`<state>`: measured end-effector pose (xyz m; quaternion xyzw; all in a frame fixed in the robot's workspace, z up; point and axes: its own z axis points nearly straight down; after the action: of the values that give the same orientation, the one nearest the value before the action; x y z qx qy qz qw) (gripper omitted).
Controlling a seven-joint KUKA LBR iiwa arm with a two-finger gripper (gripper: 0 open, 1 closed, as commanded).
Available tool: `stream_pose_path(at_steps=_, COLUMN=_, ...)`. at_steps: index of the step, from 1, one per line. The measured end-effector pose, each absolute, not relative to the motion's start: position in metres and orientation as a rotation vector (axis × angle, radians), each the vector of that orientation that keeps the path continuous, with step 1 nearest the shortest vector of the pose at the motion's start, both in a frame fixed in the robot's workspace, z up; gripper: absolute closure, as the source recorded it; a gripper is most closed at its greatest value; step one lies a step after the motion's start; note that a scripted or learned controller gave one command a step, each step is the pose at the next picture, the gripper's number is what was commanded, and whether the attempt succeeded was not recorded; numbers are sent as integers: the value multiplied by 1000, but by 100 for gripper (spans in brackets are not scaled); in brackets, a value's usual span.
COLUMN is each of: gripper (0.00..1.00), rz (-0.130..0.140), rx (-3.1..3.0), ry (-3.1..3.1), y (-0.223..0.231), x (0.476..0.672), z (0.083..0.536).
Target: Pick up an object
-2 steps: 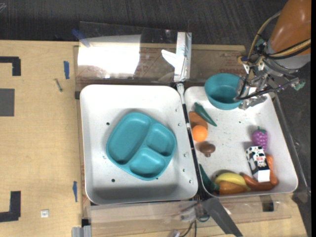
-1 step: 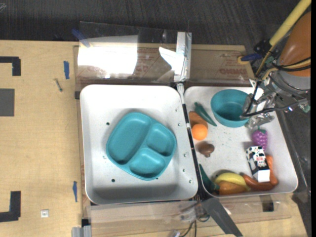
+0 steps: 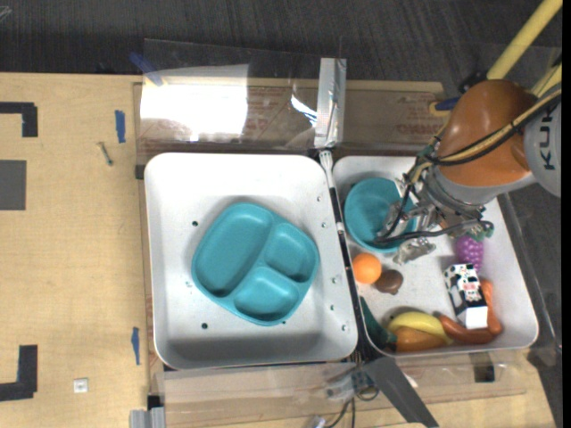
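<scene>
Currently no object sits between the fingers; jaw state can't be told. Gripper (image 3: 412, 237) hangs in the right bin (image 3: 517, 279), at the bowl (image 3: 368, 210) rim. Nearby: orange (image 3: 367, 267), brown ball (image 3: 389, 281), grapes (image 3: 467, 253), cow box (image 3: 467, 292), banana (image 3: 417, 322). Left bin (image 3: 169, 239) holds a teal tray (image 3: 255, 261).

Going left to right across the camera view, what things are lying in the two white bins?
Teal three-compartment plastic tray in the left white bin → small orange ball → purple bunch of toy grapes. The other pieces in the right white bin overlap too much sideways to rank.
</scene>
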<state>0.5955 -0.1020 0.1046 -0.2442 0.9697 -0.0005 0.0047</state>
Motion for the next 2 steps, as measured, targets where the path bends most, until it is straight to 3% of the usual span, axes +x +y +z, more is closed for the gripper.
stream_pose_path(at_steps=1, gripper=0, rz=-2, rx=-766, ry=3037, y=-102, x=596, z=104)
stream_pose_path(at_steps=2, gripper=0, rz=-6, rx=-565, ry=3075, y=-108, x=576, z=93)
